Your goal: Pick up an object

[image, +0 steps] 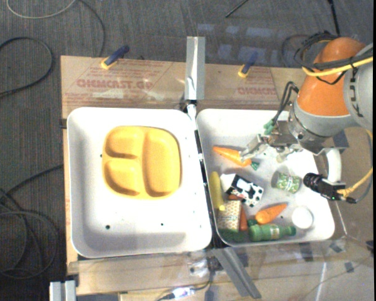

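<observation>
The gripper [254, 149] hangs over the upper middle of the right bin [238, 119], its two fingers spread apart with nothing between them. Just below and left of the fingertips lies a carrot [232, 155], orange, stretched left to right with its thicker end toward the gripper; whether a fingertip touches it cannot be told from this slant. A small green bit [255, 165] sits right beside that end.

There are two carrots in this bin: the second carrot [271, 213] lies lower down, tilted, near the front wall. Between the two is one black-and-white cow toy [245, 190]. Along the left wall runs one thin yellow stick [215, 190]. At the front left corner stands one patterned packet [230, 217], and along the front wall lies one green bottle [272, 232] on its side. To its right is one white round lid [302, 218]. One clear green-tinted jar [287, 182] rests near the middle right, under the arm's wrist.

The left bin [88, 231] holds one yellow tray [141, 161] with three compartments, set in its upper middle.

Behind both bins, a brown board [125, 83] carries two clamps [114, 56], one over each bin. Black cables [25, 55] loop over the floor at left.
</observation>
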Controlling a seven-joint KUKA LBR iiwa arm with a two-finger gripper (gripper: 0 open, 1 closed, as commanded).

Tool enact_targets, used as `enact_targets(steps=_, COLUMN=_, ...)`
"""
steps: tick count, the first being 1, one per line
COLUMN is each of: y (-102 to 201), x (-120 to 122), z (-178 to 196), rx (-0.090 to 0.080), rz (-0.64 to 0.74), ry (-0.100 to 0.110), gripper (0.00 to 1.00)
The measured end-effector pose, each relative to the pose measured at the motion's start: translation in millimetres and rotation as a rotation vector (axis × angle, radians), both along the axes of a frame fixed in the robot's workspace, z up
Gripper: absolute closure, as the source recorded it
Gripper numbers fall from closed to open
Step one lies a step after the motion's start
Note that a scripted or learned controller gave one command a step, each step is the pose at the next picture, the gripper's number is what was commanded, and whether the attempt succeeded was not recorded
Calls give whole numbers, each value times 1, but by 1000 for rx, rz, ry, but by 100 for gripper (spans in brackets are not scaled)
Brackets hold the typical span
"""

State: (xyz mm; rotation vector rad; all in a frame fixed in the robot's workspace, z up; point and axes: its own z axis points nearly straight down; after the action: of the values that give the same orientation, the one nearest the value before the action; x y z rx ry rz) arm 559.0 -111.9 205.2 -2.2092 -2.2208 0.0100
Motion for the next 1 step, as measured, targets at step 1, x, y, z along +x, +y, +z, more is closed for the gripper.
enact_targets(steps=1, y=-4, x=41, z=-114, rx=-2, rz=0, ry=-8, gripper=0)
